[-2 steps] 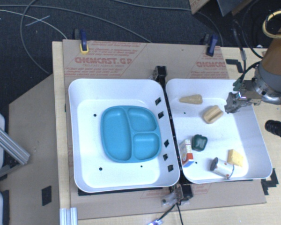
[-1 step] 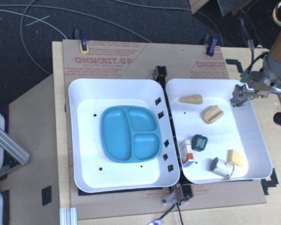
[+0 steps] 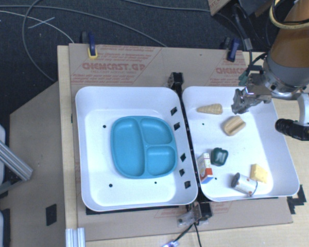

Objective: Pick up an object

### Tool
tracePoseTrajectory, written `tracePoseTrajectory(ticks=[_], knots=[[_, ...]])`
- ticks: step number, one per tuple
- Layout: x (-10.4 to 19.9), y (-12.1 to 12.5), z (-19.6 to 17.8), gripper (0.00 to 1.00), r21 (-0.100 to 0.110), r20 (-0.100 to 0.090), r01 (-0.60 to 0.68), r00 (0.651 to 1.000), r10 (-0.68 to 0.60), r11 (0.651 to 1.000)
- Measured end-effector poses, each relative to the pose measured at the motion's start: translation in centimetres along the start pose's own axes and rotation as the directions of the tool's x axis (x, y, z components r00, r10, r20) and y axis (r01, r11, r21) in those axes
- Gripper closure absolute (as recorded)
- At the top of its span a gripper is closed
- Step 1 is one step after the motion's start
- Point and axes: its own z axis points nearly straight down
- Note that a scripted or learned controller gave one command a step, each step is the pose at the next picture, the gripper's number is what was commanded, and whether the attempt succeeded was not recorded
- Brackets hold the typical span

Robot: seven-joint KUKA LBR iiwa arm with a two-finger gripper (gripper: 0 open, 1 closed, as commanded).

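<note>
Hovering end effector (image 3: 241,103) over right bin (image 3: 278,138), grip state unclear, cone-shaped piece (image 3: 209,108) just left, tan block (image 3: 233,125) just below

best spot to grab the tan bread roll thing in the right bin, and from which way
Probably across its short width at the middle, coming straight down from above. The tan roll is a stubby oblong lying flat and slanted on the right bin floor, with bare floor around it. The cone lies apart from it. The gripper hangs just above it.
</note>
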Motion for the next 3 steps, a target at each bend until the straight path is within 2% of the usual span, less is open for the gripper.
tracePoseTrajectory(ticks=[1,2,3], knots=[[5.4,-0.2,1.6,1.00,0.005,-0.001,-0.001,1.000,0.001,1.000],[10.9,1.5,2.0,1.00,0.001,0.000,0.000,1.000,0.000,1.000],[15.5,1.3,2.2,1.00,0.001,0.001,-0.003,1.000,0.003,1.000]])
